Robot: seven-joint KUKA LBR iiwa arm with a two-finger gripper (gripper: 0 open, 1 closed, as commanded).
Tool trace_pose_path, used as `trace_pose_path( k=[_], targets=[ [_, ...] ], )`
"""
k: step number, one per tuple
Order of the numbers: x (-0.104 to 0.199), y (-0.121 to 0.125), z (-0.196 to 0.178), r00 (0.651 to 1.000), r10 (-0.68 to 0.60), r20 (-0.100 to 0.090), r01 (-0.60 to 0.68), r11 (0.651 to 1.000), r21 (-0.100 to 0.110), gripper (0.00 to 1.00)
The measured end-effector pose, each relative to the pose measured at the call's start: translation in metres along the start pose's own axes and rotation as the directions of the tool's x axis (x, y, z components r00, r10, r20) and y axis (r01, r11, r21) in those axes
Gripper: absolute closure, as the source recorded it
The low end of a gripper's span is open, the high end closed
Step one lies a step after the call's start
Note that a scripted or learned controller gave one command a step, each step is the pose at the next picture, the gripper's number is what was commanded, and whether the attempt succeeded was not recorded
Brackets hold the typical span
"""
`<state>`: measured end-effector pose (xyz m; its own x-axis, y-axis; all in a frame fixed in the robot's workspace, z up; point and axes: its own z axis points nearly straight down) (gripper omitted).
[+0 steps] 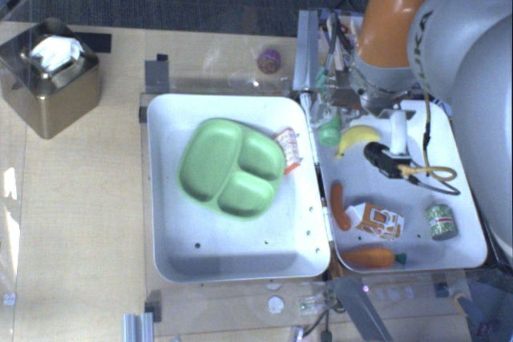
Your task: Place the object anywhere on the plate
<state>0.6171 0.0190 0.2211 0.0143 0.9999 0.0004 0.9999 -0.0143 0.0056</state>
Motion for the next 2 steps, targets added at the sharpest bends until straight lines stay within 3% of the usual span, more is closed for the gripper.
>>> trace_pose_path(
  k=[1,2],
  targets=[
    [0.0693,-0.0298,0.0365,1.000,0.014,-0.001,-0.014,1.000,0.004,1.00],
    [0.0690,-0.0296,0.0362,1.000,0.014,-0.001,-0.014,1.000,0.003,0.00]
  ],
)
